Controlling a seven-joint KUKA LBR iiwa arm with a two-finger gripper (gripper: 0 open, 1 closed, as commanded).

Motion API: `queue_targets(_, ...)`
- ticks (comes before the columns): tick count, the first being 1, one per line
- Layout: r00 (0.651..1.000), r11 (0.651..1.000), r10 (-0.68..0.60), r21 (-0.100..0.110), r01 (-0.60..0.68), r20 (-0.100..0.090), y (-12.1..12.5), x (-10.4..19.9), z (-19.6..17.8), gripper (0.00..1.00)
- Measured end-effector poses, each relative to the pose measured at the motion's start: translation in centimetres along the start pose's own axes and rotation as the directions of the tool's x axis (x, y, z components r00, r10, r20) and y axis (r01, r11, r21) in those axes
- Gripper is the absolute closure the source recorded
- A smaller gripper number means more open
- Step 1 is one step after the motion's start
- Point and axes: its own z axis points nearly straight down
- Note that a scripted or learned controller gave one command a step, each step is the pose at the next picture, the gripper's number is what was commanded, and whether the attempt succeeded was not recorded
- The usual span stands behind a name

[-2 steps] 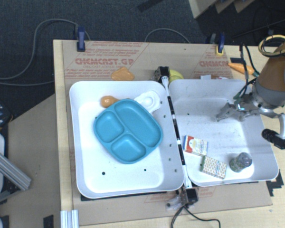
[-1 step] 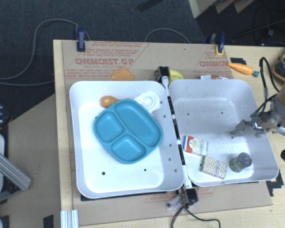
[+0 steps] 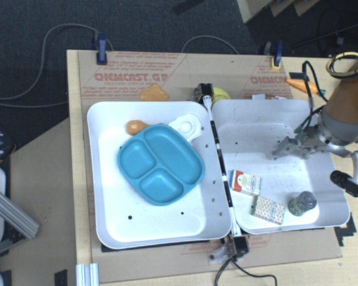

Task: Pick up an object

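Your gripper [image 3: 284,148] hovers over the right bin [image 3: 250,115], grip state unclear, so descend squarely on the small carton [image 3: 245,183].

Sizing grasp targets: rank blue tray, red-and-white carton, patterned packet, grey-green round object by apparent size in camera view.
1. blue tray, largest by far.
2-3. red-and-white carton and patterned packet: look alike, no ranking.
4. grey-green round object, slightly smaller.
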Motion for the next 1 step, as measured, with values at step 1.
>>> queue_targets(1,1.000,1.000,-0.001,-0.011,0.001,0.007,9.46,2.47,-3.45,0.00)
